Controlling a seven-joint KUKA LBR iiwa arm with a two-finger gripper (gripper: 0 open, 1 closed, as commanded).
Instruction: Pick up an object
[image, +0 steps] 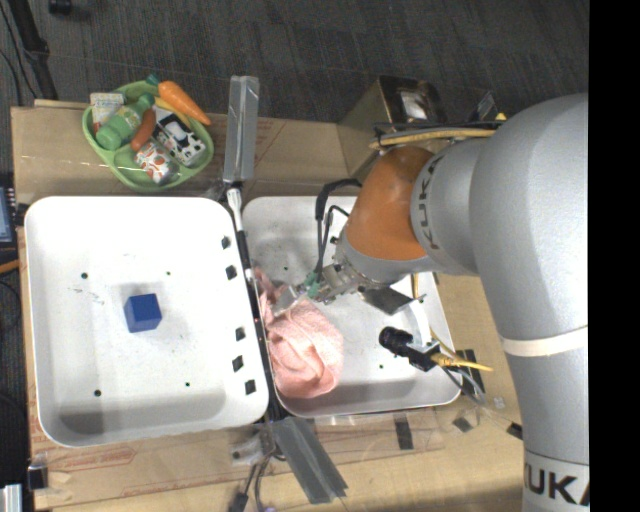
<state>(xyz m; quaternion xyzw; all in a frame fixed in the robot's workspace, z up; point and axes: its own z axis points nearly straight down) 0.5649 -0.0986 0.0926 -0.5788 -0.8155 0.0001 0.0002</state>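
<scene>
Arm's in from the right. Gripper (292, 293) is low in the right bin (365, 385), near its left wall, at the far edge of a crumpled pink cloth (305, 352); can't tell if it's touching. Left bin (150, 385) has one blue cube (143, 312), left of centre. A green bowl (110, 165) of toy food sits beyond the left bin.

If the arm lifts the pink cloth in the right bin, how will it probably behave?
The pink cloth lies crumpled in soft folds, so it is probably floppy and would sag when lifted. It looks light for its size. A push would likely bunch it up, not slide it whole.
</scene>
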